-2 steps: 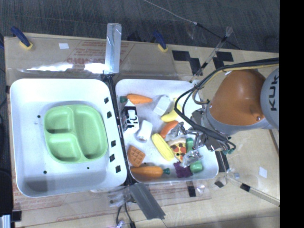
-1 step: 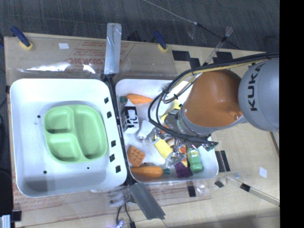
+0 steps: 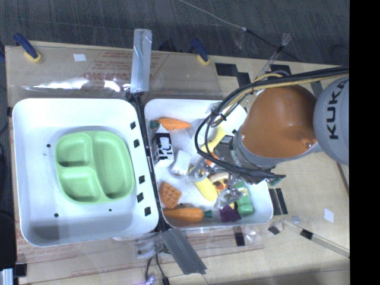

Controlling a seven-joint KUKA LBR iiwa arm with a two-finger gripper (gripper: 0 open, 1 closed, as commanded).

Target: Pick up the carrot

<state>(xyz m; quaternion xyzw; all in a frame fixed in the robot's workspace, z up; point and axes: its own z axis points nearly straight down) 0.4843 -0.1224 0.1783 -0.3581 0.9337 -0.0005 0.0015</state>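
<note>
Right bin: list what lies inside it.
The right bin holds two carrots, a waffle piece, a yellow piece and green and purple toys. The arm covers the rest.

— From where is the bench (image 3: 178, 61) being viewed?
— It is being looked down on from above, at a slant, by one fixed camera.
— What is being taken in?
— Both bins: the left bin (image 3: 29, 159) and the right bin (image 3: 178, 107) are being framed side by side, fairly near.
— And the arm (image 3: 279, 123)?
— It is being seen entering from the right.
</note>
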